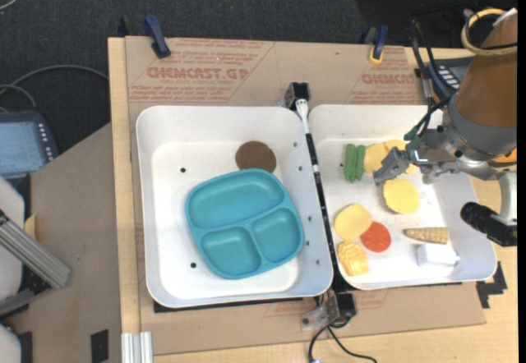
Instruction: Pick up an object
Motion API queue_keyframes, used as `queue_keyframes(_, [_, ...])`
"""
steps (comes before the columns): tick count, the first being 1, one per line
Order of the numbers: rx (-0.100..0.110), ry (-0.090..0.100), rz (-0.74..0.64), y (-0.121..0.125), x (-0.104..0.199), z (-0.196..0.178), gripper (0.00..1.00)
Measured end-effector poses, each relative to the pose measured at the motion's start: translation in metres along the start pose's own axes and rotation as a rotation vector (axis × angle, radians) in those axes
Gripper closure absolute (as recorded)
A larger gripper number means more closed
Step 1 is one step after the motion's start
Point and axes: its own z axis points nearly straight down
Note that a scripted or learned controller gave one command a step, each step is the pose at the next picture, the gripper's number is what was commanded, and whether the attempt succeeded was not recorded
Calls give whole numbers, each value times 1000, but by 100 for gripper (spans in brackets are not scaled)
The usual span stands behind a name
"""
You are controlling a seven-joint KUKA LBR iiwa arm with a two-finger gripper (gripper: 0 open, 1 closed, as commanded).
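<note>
A brown cardboard-covered tabletop (246, 66) fills the middle of the frame, its far edge pinned by two clamps (156, 35), with dark carpet beyond it at the top and grey equipment at the left edge. Two white bins sit on it side by side. The left bin (156, 189) holds one teal divided plate (244, 222) and, behind it, one brown disc (256, 157). The right bin (460, 271) holds the small items: nearest, a yellow waffle-like piece (352, 258), a white block (436, 255), a red disc (377, 237) and a tan cone (427, 234); further back, two yellow rounds (352, 221), a green piece (354, 162) and another yellow piece (376, 157). The arm (485, 98) enters from the right, its hand (393, 166) low over the right bin's far half, just above a yellow round; whether its fingers are spread or closed I cannot tell.
</note>
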Motion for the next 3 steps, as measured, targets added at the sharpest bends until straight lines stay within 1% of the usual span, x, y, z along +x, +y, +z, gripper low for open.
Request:
queue_keyframes(1, [16, 2, 7, -46, -36, 129, 0])
queue_keyframes(2, [4, 3, -3, -41, 7, 136, 0])
queue_keyframes(3, [-1, 0, 1, -41, 4, 125, 100])
